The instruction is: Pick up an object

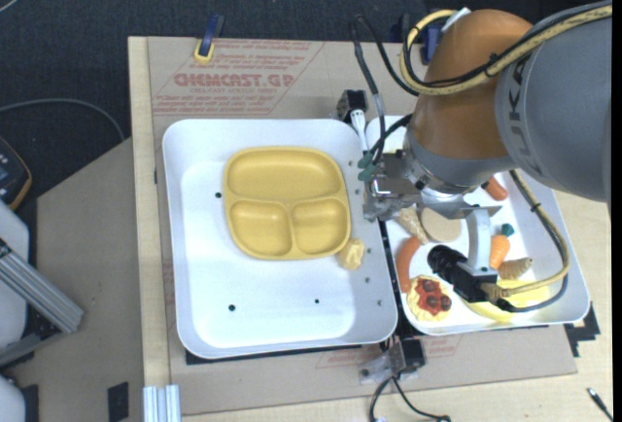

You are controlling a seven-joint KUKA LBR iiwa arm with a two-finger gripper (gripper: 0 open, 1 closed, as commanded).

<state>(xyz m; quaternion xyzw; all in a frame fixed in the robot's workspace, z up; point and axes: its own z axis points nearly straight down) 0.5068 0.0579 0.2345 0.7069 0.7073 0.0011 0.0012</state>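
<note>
**Hand (420, 212) low in the right bin (573, 298), grip hidden**

Hand sat under the grey arm's wrist, and whether it was spread or pressed together could not be told. Just beside it lay an orange sausage-shaped toy (405, 261), with a round red-topped toy (431, 298) near that and a small carrot (501, 247) further right. In the left bin (253, 313) rested a yellow divided plate (287, 201), with a small yellow piece (352, 256) at its corner. Both bins stood on the table (146, 216).

A robotics lab: taped cardboard bench (243, 70), cables (58, 104), aluminium framing (39, 289).
</note>
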